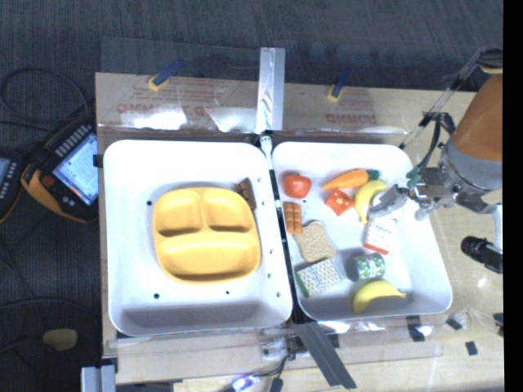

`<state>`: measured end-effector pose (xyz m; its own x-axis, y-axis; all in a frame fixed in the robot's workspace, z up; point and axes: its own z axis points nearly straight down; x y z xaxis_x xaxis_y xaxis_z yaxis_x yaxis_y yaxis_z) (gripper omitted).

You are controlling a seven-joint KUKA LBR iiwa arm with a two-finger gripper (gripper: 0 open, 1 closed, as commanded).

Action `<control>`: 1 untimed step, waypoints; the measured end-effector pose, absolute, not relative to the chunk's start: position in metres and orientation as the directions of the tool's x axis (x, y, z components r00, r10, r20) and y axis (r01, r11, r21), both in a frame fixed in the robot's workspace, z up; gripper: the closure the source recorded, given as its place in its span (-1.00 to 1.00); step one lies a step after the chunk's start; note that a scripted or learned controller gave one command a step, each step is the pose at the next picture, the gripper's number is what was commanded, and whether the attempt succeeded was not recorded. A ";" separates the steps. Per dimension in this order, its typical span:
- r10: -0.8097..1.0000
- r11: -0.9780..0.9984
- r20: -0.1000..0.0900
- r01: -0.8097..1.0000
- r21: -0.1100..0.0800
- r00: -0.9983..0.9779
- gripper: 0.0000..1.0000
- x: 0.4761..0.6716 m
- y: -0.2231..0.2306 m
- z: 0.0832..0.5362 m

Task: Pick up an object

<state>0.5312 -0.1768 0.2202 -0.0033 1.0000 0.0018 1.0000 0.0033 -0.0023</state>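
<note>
A: Camera view. You've got the gripper (391, 203) over the right bin (425, 288), upper right part, arm reaching in from the right with the orange band (484, 125) above the wrist. Can't tell from here how the gripper is set, and nothing reads as held.

B: Nearest object?

A: Take the gripper as your landmark. The yellow banana (367, 197) is just beside it on the left, touching or overlapped by it, can't tell which. Its long axis runs from upper right to lower left. The red-and-white packet (380, 236) lies just below the gripper.

B: Rest of that bin?

A: Left of the gripper: carrot (346, 179), long axis nearly level with the green end toward the gripper; red piece (338, 202) under it; tomato (297, 185) further left. Well below: green can (369, 265), second banana (377, 296) lying near level by the lower rim. Lower left: bread slice (314, 239), checked packet (319, 277).

B: Surroundings?

A: Left bin (131, 300) holds a yellow divided tray (207, 233). Both bins sit on a wooden bench (482, 300), grey carpet (245, 11) around it, a pendant (69, 172) on the floor far left.
</note>
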 end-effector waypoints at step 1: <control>0.998 0.065 -0.009 0.998 0.025 -0.065 -1.00 0.609 -0.201 0.106</control>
<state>0.6089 -0.2015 0.1056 -0.0646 0.9979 -0.0093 0.9976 0.0648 0.0248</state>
